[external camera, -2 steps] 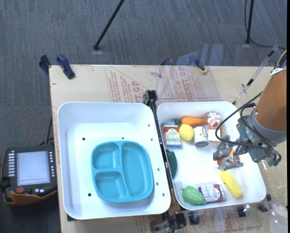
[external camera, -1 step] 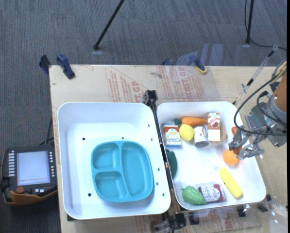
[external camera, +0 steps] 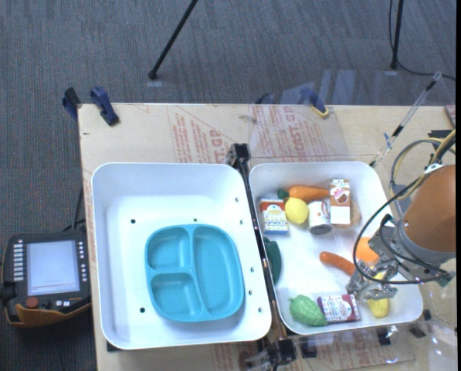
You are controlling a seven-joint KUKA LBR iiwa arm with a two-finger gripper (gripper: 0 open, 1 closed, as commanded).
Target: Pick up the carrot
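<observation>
The carrot (external camera: 309,193), orange with a green top at its left end, lies at the back of the right bin (external camera: 373,178), between a yellow lemon (external camera: 296,211) and a small carton (external camera: 340,202). My gripper (external camera: 371,284) hangs low over the bin's front right part, well to the front right of the carrot and apart from it. A yellow item (external camera: 379,308) lies just under and in front of the gripper. The arm hides part of an orange object (external camera: 364,250) beside it.
The right bin also holds a small orange-red piece (external camera: 337,263), a can (external camera: 320,217), a red packet (external camera: 274,216), a green fruit (external camera: 307,310), a flat packet (external camera: 338,308) and a dark green item (external camera: 272,257). A blue divided plate (external camera: 193,273) lies in the left bin (external camera: 122,188).
</observation>
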